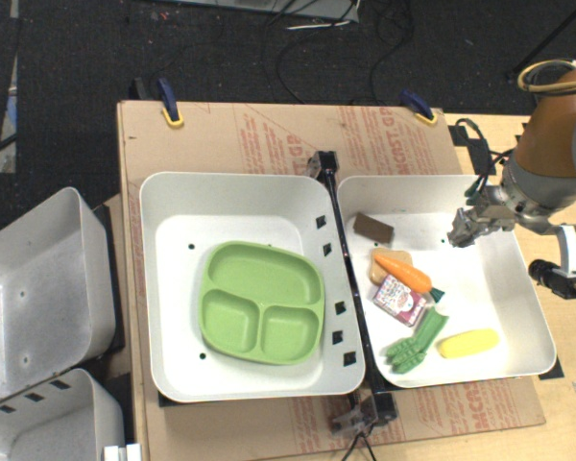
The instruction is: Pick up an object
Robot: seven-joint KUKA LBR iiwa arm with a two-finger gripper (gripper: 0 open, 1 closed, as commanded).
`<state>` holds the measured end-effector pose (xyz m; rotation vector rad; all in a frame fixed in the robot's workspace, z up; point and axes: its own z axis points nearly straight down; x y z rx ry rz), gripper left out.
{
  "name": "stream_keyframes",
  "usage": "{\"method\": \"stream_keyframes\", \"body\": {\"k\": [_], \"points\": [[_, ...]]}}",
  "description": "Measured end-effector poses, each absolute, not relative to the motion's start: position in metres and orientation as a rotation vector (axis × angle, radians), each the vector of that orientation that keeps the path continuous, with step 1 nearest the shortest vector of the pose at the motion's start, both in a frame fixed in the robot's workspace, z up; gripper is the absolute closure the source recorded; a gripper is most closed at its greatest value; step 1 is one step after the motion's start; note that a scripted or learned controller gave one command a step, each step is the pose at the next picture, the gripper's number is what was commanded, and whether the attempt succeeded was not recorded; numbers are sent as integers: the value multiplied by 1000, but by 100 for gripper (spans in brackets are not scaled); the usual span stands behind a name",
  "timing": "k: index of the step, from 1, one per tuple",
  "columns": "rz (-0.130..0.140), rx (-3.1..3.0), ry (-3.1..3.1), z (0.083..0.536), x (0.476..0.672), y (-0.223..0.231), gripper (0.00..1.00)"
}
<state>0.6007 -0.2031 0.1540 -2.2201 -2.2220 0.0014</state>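
The right bin [518, 286] holds a brown block [372, 227], an orange carrot [403, 270], a small pink and white packet [399, 300], a green leafy vegetable [416, 342] and a yellow piece [468, 343]. My gripper [464, 230] hangs over the bin's upper right part, well right of the brown block and above the other items. Nothing shows between its fingertips.
The left bin [163, 257] bears a green divided plate [261, 302]. A black divider [346, 277] runs between the two bins. Spare white bins [38, 286] lie off the bench at the left. Cables cross the dark floor at the back.
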Motion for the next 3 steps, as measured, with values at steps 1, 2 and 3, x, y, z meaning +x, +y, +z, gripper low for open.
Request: {"method": "stream_keyframes", "body": {"k": [1, 2, 3], "points": [[0, -2218, -2227, 106, 611, -204, 0], [-2, -2218, -2229, 118, 611, -204, 100], [-3, -2221, -2228, 161, 617, -206, 100]]}}
